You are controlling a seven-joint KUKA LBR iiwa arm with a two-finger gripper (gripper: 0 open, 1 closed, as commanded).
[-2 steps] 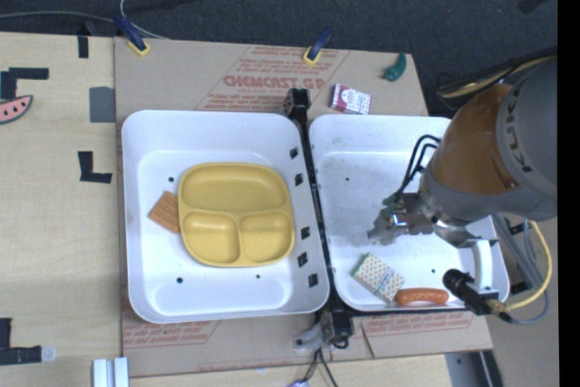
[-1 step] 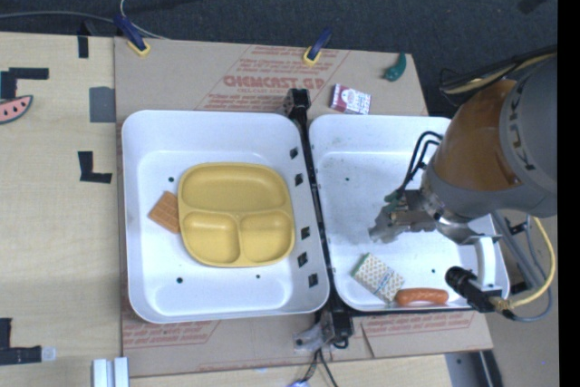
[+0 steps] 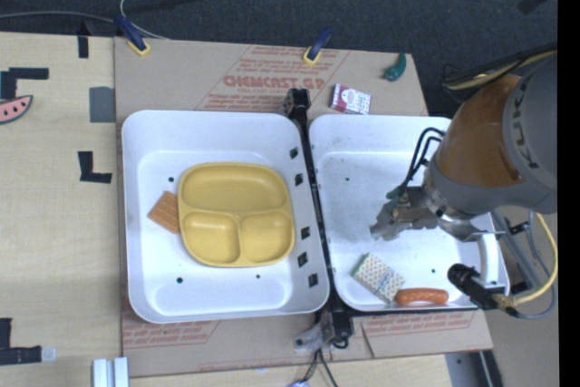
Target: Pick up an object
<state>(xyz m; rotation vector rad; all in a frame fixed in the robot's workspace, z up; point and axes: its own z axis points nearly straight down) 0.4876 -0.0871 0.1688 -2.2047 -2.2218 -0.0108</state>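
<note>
My gripper (image 3: 391,222) hangs over the middle of the right bin (image 3: 362,160), reaching in from the right under the grey and orange arm. Nothing shows between its fingers. Below it, near the bin's front wall, lie a small checkered packet (image 3: 378,276) and an orange-red sausage (image 3: 421,295). In the left bin (image 3: 149,285) sits a yellow divided plate (image 3: 237,213), with a brown cracker-like piece (image 3: 165,212) tucked under its left edge.
A black clamp strip (image 3: 308,195) runs between the two bins. On the cardboard behind the bins lie a small red and white packet (image 3: 349,99) and a green item (image 3: 395,67). Cables hang by the arm at the right.
</note>
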